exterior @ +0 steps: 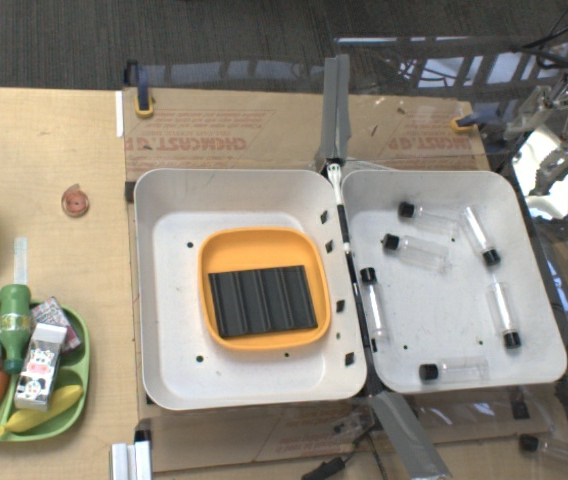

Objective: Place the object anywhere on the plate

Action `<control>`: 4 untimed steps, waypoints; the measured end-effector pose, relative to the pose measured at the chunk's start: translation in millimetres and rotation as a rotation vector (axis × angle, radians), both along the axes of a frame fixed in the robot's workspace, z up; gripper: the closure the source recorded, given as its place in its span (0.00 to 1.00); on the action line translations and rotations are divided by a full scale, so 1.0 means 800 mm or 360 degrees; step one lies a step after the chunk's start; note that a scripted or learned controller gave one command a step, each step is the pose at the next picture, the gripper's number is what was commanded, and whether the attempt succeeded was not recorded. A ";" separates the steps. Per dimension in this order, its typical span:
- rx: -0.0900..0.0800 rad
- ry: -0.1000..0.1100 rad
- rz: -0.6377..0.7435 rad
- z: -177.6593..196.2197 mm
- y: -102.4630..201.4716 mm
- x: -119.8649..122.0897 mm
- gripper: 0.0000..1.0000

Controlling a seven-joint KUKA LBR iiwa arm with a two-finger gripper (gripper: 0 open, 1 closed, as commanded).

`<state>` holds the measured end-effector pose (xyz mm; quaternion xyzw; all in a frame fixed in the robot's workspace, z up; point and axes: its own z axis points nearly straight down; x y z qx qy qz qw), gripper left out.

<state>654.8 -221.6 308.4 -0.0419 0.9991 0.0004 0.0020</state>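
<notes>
— Where's the object?

— If it is the dark ribbed slab (pixel 263 301), it lies flat in the middle of the orange plate (pixel 214 258), inside the rim on every side. I'd judge the placing done.

— And the jaws?

— I cannot tell how they stand, apart or together.

— If a placing is yet to come, what then?

— The candidates would be the clear vials with black caps in the right bin (pixel 534 268): one near the dividing wall (pixel 369 303), one along the front edge (pixel 454 371) and others scattered apart. They are round, smooth and likely slippery, so I'd close across the barrel, not along it, and well clear of the bin wall. The one against the divider looks hardest to reach.

— Where to set it down?

— On the slab's grooves, I think. Its ridges run front to back and should stop a tube rolling. The plate's bare orange rim is glossy and sloped, so a vial could slide off it.

— And round about?

— The plate sits in the left bin (pixel 164 268), which is shallow, white, hard plastic with rounded corners. Both bins rest on brown cardboard on the bench (pixel 54 148).
</notes>
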 end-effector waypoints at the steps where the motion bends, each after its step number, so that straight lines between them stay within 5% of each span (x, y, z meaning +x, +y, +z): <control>1: -0.0002 -0.0005 0.0462 0.003 0.000 0.007 0.00; 2: -0.0003 -0.0005 0.0770 0.015 0.000 0.007 0.00; 3: -0.0002 -0.0003 0.0838 0.005 0.000 0.007 0.00; 4: -0.0004 -0.0006 0.1429 0.004 0.000 0.007 0.00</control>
